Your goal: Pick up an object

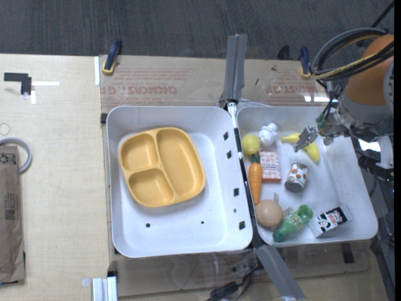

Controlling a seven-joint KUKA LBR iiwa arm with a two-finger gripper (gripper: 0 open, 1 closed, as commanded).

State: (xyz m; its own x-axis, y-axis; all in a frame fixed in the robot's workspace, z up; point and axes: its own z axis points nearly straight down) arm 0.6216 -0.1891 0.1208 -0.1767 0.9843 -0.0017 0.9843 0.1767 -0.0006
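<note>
My gripper hangs low over the back of the right bin, right above a yellow banana that pokes out on both sides of it. I cannot tell whether it touches the banana. In the same bin lie a lemon, a white knobbly object, an orange-and-white box, a carrot, a small can, a round tan ball, a green bottle and a black-and-white carton.
The left bin holds a yellow divided plate. A grey divider bar runs between the bins at the back. The arm's orange band and cables sit at the right edge. A brown paper bag lies far left on the bench.
</note>
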